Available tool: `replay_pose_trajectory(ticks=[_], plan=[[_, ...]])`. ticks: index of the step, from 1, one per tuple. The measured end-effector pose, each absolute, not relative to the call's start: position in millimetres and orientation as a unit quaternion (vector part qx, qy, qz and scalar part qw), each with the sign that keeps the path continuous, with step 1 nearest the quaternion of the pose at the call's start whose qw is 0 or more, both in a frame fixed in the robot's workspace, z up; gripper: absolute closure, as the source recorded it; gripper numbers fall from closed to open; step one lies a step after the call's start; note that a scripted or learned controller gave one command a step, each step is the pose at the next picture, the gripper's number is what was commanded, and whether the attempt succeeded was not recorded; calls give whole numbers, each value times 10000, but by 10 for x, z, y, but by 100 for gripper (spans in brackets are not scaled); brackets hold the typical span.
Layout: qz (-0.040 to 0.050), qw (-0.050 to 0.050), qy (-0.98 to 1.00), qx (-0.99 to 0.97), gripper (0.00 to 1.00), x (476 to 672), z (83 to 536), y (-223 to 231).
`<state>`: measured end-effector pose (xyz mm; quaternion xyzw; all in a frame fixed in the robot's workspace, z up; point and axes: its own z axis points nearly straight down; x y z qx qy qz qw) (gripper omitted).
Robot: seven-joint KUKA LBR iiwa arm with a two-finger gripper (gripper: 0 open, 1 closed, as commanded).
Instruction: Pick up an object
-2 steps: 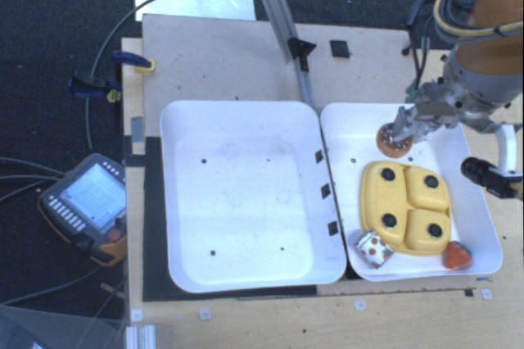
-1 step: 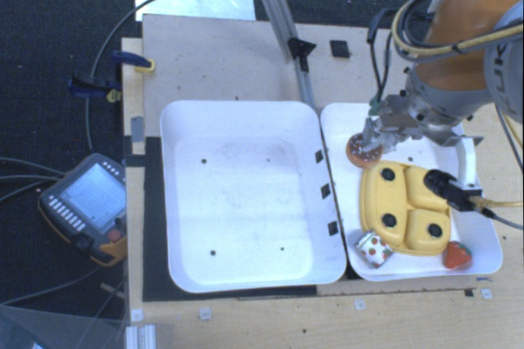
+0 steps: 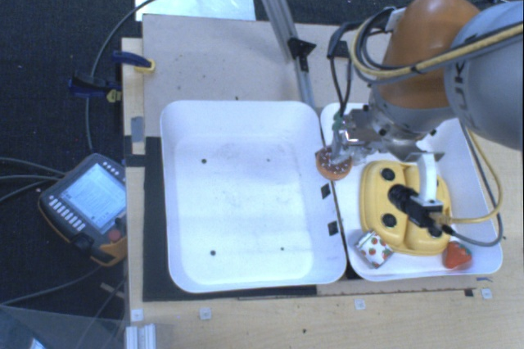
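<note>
Counter (image 3: 221,52): pale board carrying two shallow white bins side by side.

Arm (image 3: 483,52): grey, orange band above the wrist. Reaches in from the right and hangs over the upper part of the right bin.

Left bin (image 3: 176,200): white, a few dark specks on its floor.

Right bin (image 3: 485,264): white, holding the loose things listed below.

Yellow toy (image 3: 383,190): rounded, dark-spotted, lying flat in the middle of the right bin.

Gripper (image 3: 345,142): low at the right bin's left wall, directly above the brown ring. Open or closed cannot be told from this angle.

Brown ring (image 3: 333,167): small, doughnut-like, at the right bin's left wall, near the yellow toy's upper left corner. On the rim or just inside cannot be told. Judged the likely pick.

Spotted white box (image 3: 372,249): small, red-dotted, at the yellow toy's lower left edge.

Red piece (image 3: 457,256): small, rounded, near the right bin's lower right corner.

Handling note:
- Centre over the ring before closing.
- Allow for the little room on the wall side.
- Grip across the ring's width, not its edge.
- Lift straight up, clear of wall and toy.
- Confirm the ring rises before travelling.
</note>
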<state>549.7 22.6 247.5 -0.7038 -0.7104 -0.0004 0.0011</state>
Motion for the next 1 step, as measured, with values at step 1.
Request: replay_pose_trajectory(ticks=[1], plan=[[-2, 11, -7105, -7037, 100, 5481, 2298, 728]])
